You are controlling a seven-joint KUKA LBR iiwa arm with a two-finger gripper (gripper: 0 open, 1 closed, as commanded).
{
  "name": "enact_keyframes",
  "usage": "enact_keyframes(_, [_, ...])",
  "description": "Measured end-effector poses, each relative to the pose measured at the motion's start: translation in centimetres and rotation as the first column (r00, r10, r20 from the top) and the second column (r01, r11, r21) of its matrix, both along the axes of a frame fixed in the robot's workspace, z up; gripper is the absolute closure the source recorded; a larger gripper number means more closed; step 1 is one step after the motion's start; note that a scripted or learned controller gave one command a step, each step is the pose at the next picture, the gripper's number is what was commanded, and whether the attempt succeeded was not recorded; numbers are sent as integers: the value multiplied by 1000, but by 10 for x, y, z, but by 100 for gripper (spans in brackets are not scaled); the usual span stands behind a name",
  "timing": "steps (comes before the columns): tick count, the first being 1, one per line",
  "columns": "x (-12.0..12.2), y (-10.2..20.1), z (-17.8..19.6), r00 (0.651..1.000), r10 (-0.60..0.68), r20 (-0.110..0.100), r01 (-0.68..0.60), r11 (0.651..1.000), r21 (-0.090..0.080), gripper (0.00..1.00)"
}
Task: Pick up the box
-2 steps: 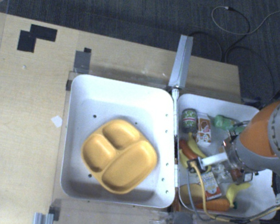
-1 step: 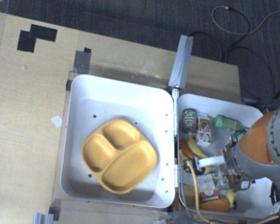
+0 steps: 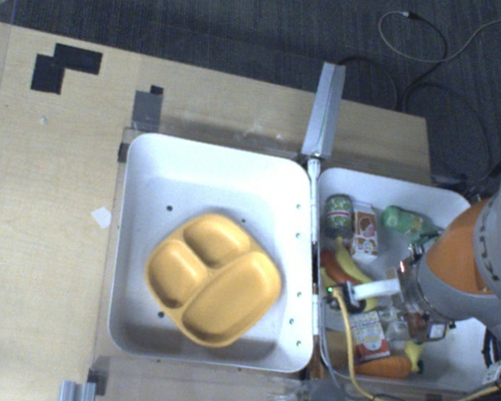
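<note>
A small white and red box [image 3: 366,233] lies near the back left of the right bin [image 3: 463,350], between a dark can [image 3: 339,213] and a green bottle [image 3: 409,221]. My gripper [image 3: 393,306] hangs low over the middle of this bin, in front of the box and apart from it, above a pile of items. A second flat printed packet [image 3: 368,331] lies just under the gripper. The grey arm with its orange band [image 3: 458,258] comes in from the right and hides part of the bin.
A yellow divided plate [image 3: 213,279] lies in the left bin [image 3: 148,187]. A banana [image 3: 348,265] and an orange carrot [image 3: 386,365] lie in the right bin near the gripper. A yellow cable [image 3: 345,344] loops over the bin's front left corner.
</note>
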State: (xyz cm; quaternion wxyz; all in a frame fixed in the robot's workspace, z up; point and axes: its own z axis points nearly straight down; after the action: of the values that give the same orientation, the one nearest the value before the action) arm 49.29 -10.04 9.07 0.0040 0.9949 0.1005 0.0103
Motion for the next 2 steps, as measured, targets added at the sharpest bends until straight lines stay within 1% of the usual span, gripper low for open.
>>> enact_keyframes(1, [3, 11, 0, 1000, -3, -4, 3, 1000, -2, 100])
enact_keyframes(2, [-5, 12, 3, 1000, 1, -18, -1, 1000, 7, 100])
